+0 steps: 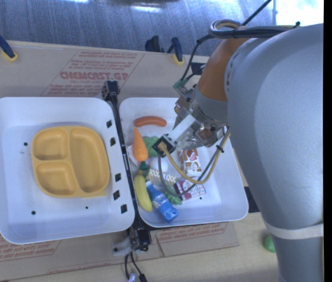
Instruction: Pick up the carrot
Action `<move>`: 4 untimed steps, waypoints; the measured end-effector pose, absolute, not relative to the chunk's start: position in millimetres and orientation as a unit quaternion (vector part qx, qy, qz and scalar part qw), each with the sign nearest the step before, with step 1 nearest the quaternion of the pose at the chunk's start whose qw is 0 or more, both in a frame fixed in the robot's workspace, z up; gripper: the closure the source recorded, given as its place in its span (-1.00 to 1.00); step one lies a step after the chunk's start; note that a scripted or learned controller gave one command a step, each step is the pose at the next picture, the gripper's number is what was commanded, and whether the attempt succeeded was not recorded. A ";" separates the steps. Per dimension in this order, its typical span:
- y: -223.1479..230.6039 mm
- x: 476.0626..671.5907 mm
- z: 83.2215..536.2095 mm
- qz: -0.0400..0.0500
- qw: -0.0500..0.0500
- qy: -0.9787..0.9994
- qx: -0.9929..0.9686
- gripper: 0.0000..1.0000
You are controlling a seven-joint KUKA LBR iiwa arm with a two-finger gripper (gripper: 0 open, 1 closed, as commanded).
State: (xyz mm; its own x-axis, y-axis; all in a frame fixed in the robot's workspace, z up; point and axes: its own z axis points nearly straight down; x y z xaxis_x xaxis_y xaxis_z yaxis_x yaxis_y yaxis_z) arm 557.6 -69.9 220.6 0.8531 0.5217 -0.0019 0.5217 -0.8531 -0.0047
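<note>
The carrot (139, 146), orange and tapered, lies upright in the picture near the left wall of the right bin (230, 201). A green piece (152, 142) touches its right side. My gripper (163, 174) reaches down into the middle of that bin, just right of and below the carrot, over the jumble of items. Nothing shows as held in it. The grey arm with its orange band (213, 81) covers the bin's right part.
In the right bin also lie a reddish sausage (150, 121) at the back, a banana (143, 193), a blue bottle (161, 204) and two printed packets (191, 161). The left bin (7, 216) holds a yellow divided plate (70, 160).
</note>
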 end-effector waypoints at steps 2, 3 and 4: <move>-31.3 548.0 191.0 0.003 0.003 -0.157 -0.988 -1.00; -47.3 620.0 191.2 0.002 0.002 -0.147 -0.989 -1.00; -16.3 588.9 191.1 0.003 0.001 -0.104 -0.995 -1.00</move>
